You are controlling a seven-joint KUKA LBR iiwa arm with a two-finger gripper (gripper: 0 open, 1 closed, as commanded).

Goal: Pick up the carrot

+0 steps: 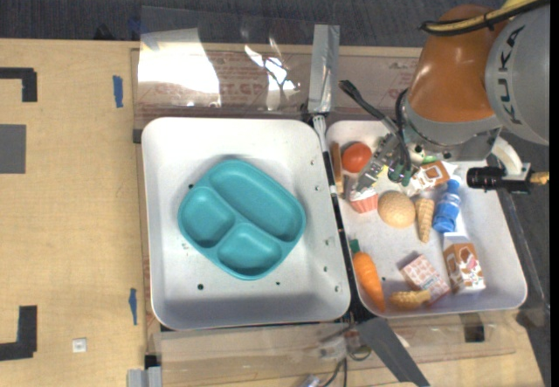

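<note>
Carrot (368,279) lies in the right bin (515,285), at about seven o'clock of that bin, hard against the left wall with its green top toward twelve. We judge this a poor spot for a grasp: the wall leaves little room for a finger on that side, so a grip along the wall looks more apt than one across it.

Our end effector (390,165) hangs near the bin's eleven o'clock, above the clutter there, well apart from the carrot. Whether it is open or closed we cannot tell; the orange wrist and cables cover most of it. Nothing of the carrot is in it.

Just beside it sit a tomato (355,155) at its nine o'clock and an egg (396,208) at its six. A blue bottle (447,206) stands at three o'clock of the egg, and a small carton (463,265) lies toward the bin's five o'clock.

The left bin (166,149) holds a teal tray (241,217), likely a drop place and no part of this pick.

We judge the pick not yet begun; the arm must travel toward six o'clock first.
</note>
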